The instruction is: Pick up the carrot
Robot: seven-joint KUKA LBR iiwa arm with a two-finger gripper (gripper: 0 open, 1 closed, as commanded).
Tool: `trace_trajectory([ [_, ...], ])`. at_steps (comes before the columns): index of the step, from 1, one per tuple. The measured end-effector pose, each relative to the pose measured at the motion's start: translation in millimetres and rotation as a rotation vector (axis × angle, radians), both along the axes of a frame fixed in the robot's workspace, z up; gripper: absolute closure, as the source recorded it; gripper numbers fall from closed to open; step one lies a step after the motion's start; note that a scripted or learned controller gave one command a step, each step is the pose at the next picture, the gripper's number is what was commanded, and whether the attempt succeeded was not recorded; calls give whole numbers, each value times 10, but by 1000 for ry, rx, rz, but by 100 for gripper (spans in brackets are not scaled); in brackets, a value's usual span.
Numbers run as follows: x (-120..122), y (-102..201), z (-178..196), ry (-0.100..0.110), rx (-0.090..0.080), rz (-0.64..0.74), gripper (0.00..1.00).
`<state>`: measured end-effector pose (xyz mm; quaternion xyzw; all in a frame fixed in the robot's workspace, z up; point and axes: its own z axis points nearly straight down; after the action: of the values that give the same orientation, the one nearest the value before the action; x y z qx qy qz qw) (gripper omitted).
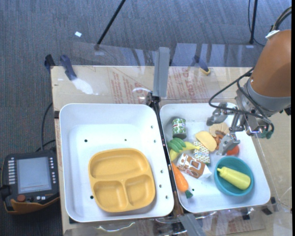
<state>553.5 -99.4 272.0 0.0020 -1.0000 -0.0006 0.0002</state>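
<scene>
The carrot (180, 178) lies in the right bin (263, 193) along its left wall, near the front, leafy end toward the front edge. The end effector (225, 129) hangs over the bin's back right part, well apart from the carrot, fingers spread with nothing between them, above a blue bowl (225, 181) holding a yellow bottle (233, 177).
</scene>
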Motion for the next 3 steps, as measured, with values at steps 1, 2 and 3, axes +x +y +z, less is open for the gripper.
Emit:
trace_trajectory([
  [1, 0, 0, 0, 0, 0, 0, 0],
  [2, -46, -21, -193, 2, -1, -325, 0],
  [3, -30, 346, -506, 2, 0, -277, 0],
])
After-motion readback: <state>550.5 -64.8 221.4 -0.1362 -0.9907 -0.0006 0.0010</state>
